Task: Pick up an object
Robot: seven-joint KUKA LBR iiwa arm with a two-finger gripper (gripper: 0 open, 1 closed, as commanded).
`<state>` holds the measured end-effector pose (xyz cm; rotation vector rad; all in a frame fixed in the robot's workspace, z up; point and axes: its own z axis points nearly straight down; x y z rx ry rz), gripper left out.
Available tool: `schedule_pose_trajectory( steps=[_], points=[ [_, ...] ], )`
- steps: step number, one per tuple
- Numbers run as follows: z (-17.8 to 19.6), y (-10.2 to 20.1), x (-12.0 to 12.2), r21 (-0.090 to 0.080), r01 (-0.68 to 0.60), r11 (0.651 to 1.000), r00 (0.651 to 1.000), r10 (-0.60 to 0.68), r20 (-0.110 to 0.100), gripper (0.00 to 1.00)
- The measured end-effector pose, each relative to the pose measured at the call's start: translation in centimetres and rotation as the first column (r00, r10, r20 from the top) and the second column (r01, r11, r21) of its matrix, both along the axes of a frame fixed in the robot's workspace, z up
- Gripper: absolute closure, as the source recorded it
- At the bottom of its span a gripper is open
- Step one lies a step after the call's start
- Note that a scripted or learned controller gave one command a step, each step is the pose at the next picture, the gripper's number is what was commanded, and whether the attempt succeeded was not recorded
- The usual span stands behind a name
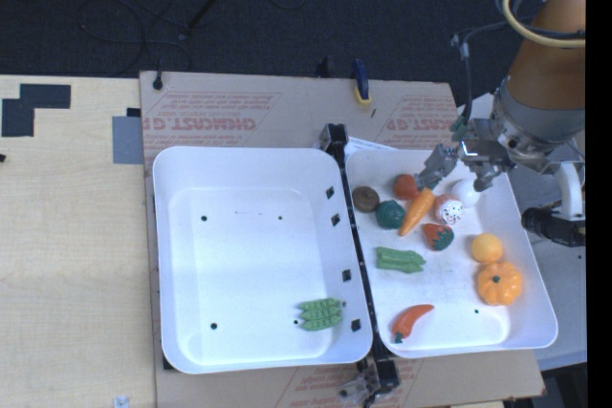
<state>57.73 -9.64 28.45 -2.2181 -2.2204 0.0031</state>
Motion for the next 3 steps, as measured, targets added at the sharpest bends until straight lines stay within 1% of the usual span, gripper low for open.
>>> schedule_pose_trajectory(
  steps=[1, 2, 3],
  points=[
    [-18.1, -2.4, 6.8, -0.005, -0.003, 1.000, 1.000, 0.003, 0.005, 0.00],
    [-19.8, -2.9, 0.3, 0.002, 0.001, 1.000, 1.000, -0.001, -0.006, 0.00],
    [-18.7, -3.1, 0.6, 0.000, 0.008, 1.000, 1.000, -0.008, 0.001, 1.00]
  ],
)
